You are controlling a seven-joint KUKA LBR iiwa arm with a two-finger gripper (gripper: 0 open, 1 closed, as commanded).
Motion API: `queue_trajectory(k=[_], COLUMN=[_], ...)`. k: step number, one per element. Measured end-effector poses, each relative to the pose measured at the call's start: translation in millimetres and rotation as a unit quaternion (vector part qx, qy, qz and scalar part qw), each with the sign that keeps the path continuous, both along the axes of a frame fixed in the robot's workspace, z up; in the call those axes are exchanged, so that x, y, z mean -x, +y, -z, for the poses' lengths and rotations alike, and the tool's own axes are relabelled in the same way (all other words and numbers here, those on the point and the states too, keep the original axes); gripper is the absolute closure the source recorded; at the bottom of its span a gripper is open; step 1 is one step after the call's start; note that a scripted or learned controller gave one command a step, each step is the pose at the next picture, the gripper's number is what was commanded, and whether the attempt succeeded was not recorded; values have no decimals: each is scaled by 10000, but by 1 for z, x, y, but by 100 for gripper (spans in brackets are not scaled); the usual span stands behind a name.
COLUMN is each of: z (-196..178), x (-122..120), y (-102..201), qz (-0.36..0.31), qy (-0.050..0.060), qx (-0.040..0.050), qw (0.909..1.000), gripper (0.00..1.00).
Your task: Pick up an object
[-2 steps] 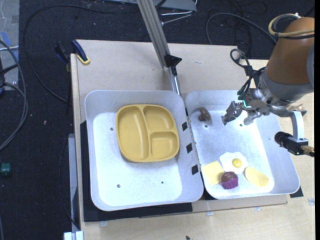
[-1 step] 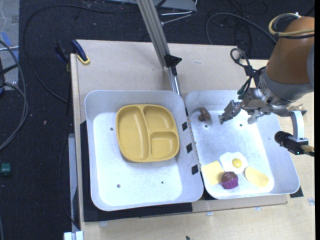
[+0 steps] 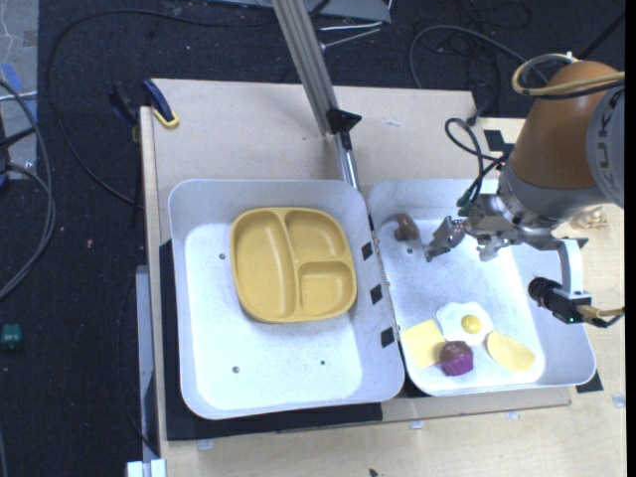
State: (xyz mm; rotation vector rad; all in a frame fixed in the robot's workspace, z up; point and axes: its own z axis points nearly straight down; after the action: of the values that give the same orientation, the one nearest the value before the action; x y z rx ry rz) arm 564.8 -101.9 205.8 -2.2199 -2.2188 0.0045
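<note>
Pale wood counter [image 3: 258, 127] carries two white bins: the left bin [image 3: 199, 296] holds a yellow divided plate [image 3: 294, 264], the right bin [image 3: 556, 366] a small brown object [image 3: 405, 229], fried egg [image 3: 467, 321], cheese slice [image 3: 421, 344] and purple piece [image 3: 456, 358]. Just beside the brown object the gripper [image 3: 452, 238] hovers, fingers spread and empty. It looks like the approach step; next comes lowering over that object and closing.

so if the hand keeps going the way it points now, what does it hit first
Probably the small brown object near the right bin's upper left corner; the hand points left toward it, though depth is unclear.
</note>
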Motion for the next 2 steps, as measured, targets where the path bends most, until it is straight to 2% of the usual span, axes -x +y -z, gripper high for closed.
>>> queue_trajectory(k=[2], z=[90], x=[4], y=[8], qz=[1], qy=[-4], qx=[-1], qw=[10000], gripper=[0])
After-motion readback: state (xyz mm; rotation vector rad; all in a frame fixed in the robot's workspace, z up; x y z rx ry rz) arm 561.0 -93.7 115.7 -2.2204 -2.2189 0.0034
